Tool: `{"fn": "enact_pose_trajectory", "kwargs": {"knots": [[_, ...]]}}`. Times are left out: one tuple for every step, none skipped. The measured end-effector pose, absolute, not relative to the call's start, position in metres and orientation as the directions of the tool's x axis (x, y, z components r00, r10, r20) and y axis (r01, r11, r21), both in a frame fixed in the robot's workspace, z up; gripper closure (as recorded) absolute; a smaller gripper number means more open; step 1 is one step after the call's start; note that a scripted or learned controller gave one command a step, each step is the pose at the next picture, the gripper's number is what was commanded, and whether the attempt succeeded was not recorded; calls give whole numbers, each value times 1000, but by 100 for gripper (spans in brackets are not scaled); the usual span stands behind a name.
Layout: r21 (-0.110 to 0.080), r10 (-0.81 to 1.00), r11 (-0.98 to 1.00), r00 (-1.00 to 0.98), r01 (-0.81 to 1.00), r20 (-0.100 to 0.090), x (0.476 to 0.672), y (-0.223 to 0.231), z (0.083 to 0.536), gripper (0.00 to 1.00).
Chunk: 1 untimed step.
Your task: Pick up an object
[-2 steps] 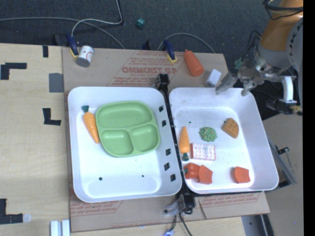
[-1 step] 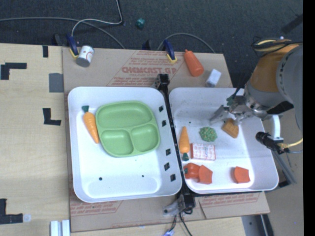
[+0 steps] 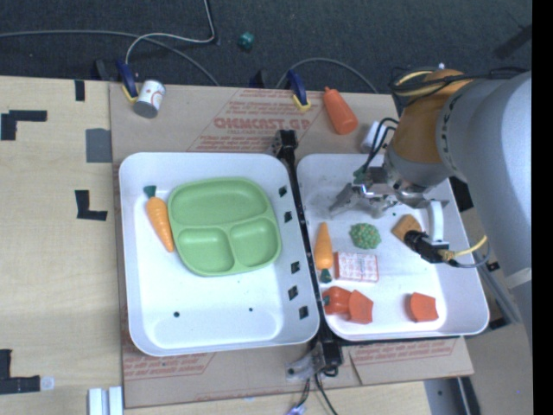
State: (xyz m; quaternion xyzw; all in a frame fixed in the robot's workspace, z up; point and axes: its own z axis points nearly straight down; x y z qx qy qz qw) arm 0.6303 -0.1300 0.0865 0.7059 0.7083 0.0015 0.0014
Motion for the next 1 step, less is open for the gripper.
{"fn": "enact_pose_trajectory", "kwargs": {"knots": [[4,1000,1,-1,1000,-2,569,-126,87,0]]}}
